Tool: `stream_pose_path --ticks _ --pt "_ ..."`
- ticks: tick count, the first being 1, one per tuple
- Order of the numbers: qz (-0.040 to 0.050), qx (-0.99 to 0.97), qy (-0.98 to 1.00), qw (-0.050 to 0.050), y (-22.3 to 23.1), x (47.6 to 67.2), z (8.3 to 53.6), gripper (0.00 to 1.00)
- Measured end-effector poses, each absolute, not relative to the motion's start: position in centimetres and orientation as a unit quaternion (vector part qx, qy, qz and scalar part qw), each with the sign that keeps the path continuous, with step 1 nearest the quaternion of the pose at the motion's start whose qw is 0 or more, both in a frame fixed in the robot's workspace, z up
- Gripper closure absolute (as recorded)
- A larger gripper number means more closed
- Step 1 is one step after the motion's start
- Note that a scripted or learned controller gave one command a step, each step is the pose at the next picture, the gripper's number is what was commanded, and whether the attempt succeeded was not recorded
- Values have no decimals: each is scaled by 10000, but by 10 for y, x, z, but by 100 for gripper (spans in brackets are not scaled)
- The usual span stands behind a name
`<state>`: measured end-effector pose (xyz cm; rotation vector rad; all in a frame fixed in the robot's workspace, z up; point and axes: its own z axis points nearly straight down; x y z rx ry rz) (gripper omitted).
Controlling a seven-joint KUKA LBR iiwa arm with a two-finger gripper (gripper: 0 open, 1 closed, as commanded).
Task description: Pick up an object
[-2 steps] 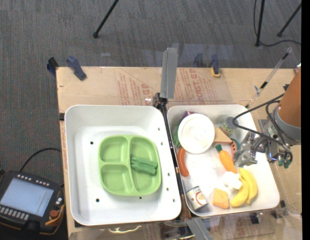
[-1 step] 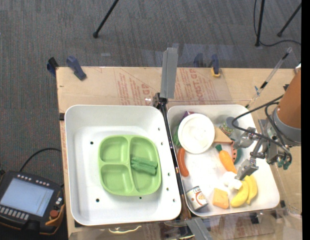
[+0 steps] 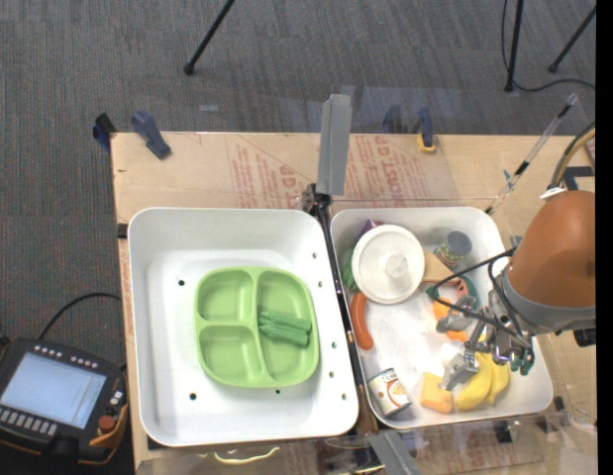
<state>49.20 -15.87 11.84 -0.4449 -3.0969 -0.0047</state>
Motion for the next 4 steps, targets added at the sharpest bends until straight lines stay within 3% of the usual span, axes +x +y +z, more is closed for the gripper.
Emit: stream_pose_path --ticks 1,2,3,4 --pt "2 -1408 -9900 -47 -160 503 92 0" --pt "-10 -1428 -9897 -7 -138 557 88 0" --pt "-5 -2390 -9710 10 -158 481 87 0" --pt "-5 -3050 -9524 -4 -162 545 88 0"
